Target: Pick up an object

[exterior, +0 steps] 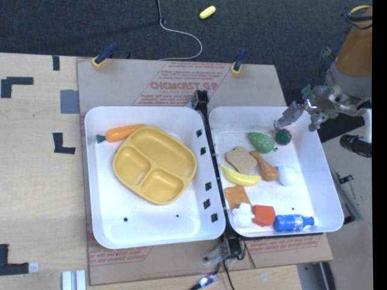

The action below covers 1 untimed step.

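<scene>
- Landmark: the black divider (207, 162) between the 2 white bins.
- Left bin (97, 180), left of the divider: holds 1 yellow sectioned tray (155, 164) with 3 compartments, lying flat and slightly rotated. An orange carrot (123, 132) with a green end lies at the tray's upper left edge, touching or just beside it.
- Right bin (320, 180), right of the divider: holds a tan bread slice (241, 159), a yellow banana (239, 175) just below the bread, a brown drumstick-like piece (265, 166), a textured green item (261, 141), a small dark green ball (282, 136), a white egg-like item (288, 175), an orange block (237, 196), a small white lumpy item (242, 215), a red block (263, 215) and a blue bottle (293, 222) lying on its side along the near wall.
- Gripper (294, 115): sits over the far right corner of the right bin, well right of the divider, just above the dark green ball. The jaws stand apart and nothing shows between them.
- Arm (354, 47): cut off by the frame's right edge.
- Hard to make out: the blue bottle's label is too small to read; the white lumpy item's identity is unclear.
- Writing: red print on the cardboard sheet (175, 83) beyond the divider, too blurred to read with confidence.
- Beyond the tabletop (36, 162), on the dark floor (72, 11) far beyond the divider: 1 small yellow object (207, 12) and a thin cable (181, 32).
</scene>
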Each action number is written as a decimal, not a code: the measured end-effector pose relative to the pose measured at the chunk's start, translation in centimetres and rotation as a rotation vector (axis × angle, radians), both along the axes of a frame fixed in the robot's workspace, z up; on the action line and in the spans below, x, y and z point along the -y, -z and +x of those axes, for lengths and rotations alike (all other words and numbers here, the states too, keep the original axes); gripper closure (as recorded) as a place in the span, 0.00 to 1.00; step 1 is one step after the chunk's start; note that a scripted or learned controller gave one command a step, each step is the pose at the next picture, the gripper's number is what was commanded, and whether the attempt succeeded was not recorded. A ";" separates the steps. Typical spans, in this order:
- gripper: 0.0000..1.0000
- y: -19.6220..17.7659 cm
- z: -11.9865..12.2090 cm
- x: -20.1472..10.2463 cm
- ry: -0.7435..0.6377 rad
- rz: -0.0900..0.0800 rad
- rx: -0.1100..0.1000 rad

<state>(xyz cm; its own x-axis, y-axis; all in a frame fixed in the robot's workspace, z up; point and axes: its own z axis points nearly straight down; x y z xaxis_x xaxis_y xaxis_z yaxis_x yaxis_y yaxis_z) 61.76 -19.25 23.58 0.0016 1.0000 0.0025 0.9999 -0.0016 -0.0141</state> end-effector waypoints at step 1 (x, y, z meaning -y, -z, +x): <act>0.00 -0.8 0.3 0.0 -0.003 -0.003 0.013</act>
